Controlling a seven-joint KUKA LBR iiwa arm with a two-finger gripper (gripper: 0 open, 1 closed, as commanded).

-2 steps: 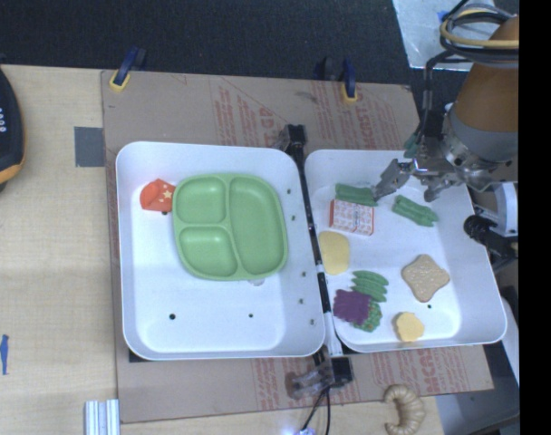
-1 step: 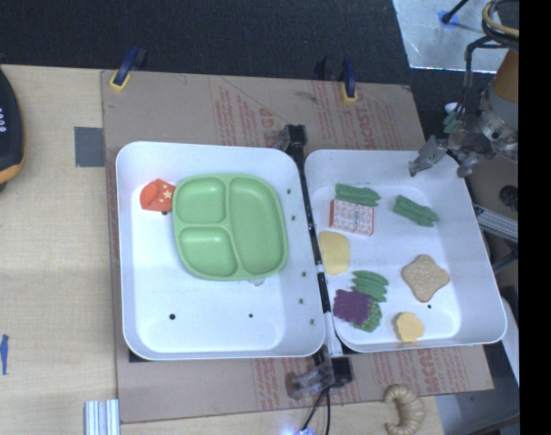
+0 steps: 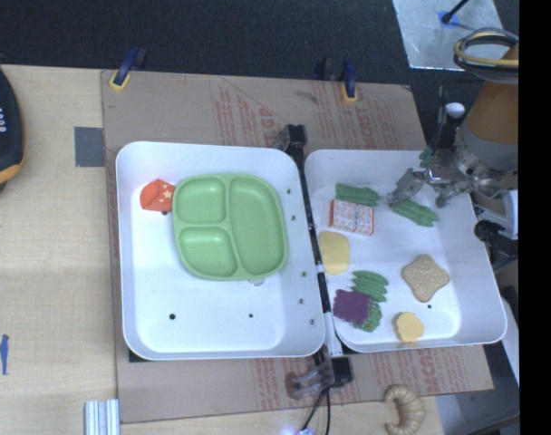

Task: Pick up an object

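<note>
Bench (image 3: 49, 243): pale wood-grain top w/ a brown cardboard sheet (image 3: 212, 107) clamped along its far edge, printed w/ faint red lettering. On the sheet, two shallow glossy white bins w/ rounded corners, side by side, nearly touching.

Left bin (image 3: 144, 320): holds a matte light-green plastic plate (image 3: 230, 227), rounded-rectangle shape w/ three compartments, lying flat toward the bin's far half. Just beside the plate's left edge, near the bin's far-left corner, a small red-orange toy (image 3: 156, 195) w/ a yellow spot.

Right bin (image 3: 479, 320): scattered toy food. A tan, bumpy cookie-shaped piece (image 3: 426, 277) toward the right edge. Purple blocky piece (image 3: 352, 305) by the near-left corner, touching a green leafy bit. Pale yellow smooth oval (image 3: 334, 251) against the left wall. Red-and-white patterned square packet (image 3: 352, 217) just above it. Green pea pod (image 3: 356, 193) near the far-left corner; another green pod (image 3: 413, 212) mid-far; a third pod (image 3: 370, 283) at centre. Small yellow lump (image 3: 408, 326) by the near edge.

Arm comes in over the right bin's far-right corner, grey w/ orange band. Gripper (image 3: 413, 185) is metallic, low over the bin's far edge; fingers look spread apart, nothing between them. Mid-far green pod lies just below the fingertips, near but apart; can't tell if touching.
</note>
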